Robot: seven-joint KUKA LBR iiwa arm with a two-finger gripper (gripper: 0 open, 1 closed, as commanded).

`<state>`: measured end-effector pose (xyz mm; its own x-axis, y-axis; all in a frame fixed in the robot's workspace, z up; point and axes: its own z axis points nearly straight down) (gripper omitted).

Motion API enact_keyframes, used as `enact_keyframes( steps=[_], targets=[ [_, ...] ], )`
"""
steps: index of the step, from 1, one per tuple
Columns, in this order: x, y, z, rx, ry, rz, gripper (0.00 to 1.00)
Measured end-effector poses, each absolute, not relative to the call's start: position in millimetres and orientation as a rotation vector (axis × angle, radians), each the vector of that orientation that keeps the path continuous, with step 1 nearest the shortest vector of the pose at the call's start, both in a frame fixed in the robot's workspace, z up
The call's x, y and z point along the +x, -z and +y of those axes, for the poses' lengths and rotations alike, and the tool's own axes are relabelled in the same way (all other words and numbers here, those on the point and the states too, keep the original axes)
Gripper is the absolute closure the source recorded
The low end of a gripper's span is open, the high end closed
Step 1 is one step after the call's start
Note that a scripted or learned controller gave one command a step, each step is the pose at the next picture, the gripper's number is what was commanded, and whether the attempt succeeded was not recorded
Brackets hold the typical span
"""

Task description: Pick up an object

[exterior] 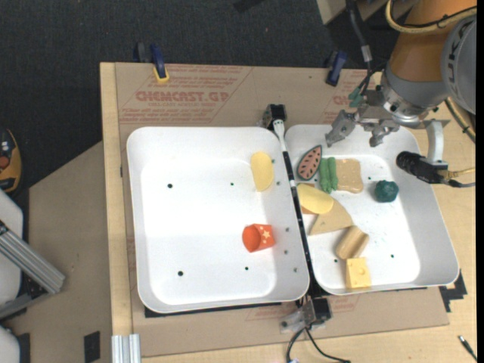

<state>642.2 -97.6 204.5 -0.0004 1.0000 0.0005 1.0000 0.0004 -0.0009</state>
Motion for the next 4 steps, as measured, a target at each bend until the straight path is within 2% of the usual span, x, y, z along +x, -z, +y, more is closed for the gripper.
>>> enact_keyframes(
  steps=[1,2,3,4],
  targets=[
    [599.2,-183,-44,-2.211,-0.004,-2.221,0.0],
    [601.9,-196,-47,-2.222,0.002,-2.223,1.0],
    [670.6,-281,-11,-2.223,0.015,-2.235,1.0],
    [667.2,-353,79,-2.215,0.016,-2.236,1.0]
  ],
)
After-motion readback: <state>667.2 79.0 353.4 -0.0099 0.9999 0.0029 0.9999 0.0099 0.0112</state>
